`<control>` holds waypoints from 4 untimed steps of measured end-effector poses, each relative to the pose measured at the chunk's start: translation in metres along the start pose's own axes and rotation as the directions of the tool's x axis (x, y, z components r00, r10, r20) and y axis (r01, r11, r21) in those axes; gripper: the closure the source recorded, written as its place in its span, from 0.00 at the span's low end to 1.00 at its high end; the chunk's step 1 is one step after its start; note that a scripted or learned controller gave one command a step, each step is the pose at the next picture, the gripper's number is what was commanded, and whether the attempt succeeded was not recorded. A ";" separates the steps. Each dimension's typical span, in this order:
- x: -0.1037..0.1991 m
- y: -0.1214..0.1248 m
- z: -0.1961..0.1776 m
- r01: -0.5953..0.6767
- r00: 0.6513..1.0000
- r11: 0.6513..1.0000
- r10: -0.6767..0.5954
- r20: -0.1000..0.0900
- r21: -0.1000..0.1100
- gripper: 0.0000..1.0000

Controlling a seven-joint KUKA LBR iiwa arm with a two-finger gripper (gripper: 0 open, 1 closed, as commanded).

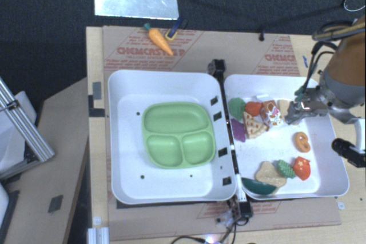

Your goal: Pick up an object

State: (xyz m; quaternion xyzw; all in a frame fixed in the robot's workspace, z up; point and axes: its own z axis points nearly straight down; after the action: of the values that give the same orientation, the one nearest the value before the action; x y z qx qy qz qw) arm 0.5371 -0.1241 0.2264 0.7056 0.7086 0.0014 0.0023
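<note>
Hovering over the right bin (338, 180), the gripper (297, 111) is recorded beside toy food; jaw state cannot be told.

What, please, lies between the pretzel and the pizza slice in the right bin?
In the camera view, bare white bin floor lies between the pretzel and the pizza slice; no other toy sits on that stretch.

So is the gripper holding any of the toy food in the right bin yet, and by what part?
Cannot be told. The gripper sits low over the right bin, beside the food pile, but nothing is visible between its fingers.
</note>
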 end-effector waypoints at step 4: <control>0.178 -0.023 0.009 0.003 1.000 1.000 -0.003 -0.002 0.004 1.00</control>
State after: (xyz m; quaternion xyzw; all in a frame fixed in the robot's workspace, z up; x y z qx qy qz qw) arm 0.5135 0.0538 0.2172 0.7046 0.7096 0.0007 0.0002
